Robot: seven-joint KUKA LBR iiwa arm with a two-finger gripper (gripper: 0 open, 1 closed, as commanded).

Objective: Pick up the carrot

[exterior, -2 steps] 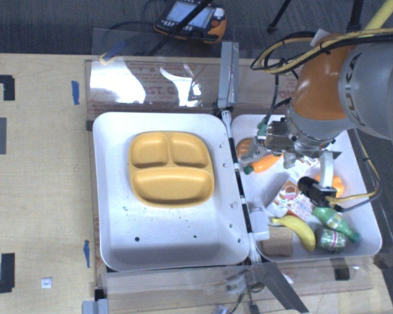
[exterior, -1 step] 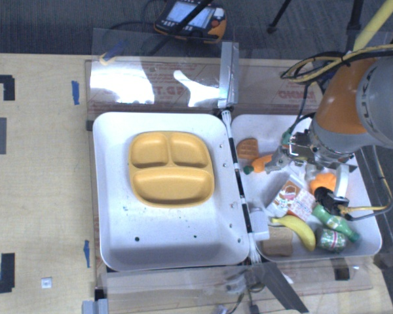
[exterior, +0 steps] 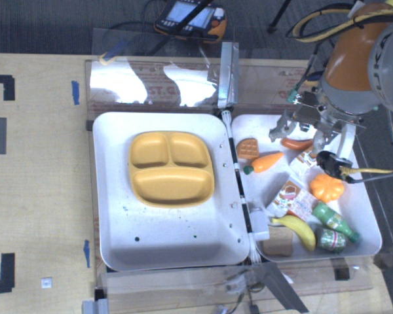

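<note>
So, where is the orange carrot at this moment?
The orange carrot with the green tip lies in the right white bin, near its upper left corner, just below the brown waffle-like piece and left of the gripper.

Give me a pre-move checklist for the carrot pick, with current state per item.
1. Carrot visible in the right bin: ok.
2. Carrot lying apart from the waffle behind it: cannot tell, they look close.
3. End effector over the right bin: ok.
4. End effector above the carrot: not ok, it hangs to the carrot's right.
5. Fingers free of objects: cannot tell.
6. Yellow plate in the left bin, out of the path: ok.
</note>
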